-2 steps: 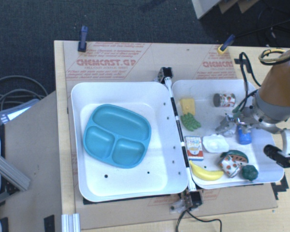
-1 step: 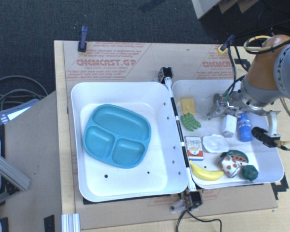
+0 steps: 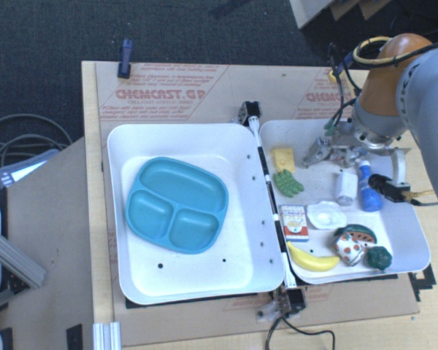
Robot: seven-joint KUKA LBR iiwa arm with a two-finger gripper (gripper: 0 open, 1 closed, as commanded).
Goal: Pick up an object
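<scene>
Presently low over the back of the right bin (image 3: 423, 248), the arm (image 3: 385, 86) and its jaws; whether apart or together, impossible to tell. Nothing seen clamped. Likeliest target: a white bottle (image 3: 344, 187), lying just in front of the jaws, long axis running front to back, blue bottle (image 3: 368, 194) just beside it. Probably calls for a short forward drop.

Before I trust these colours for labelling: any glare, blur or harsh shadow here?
Camera view: light is even and soft, shadows faint; the white bins look bright, near washed out; small items like the banana are slightly soft; the end effector blurs into clutter.
</scene>
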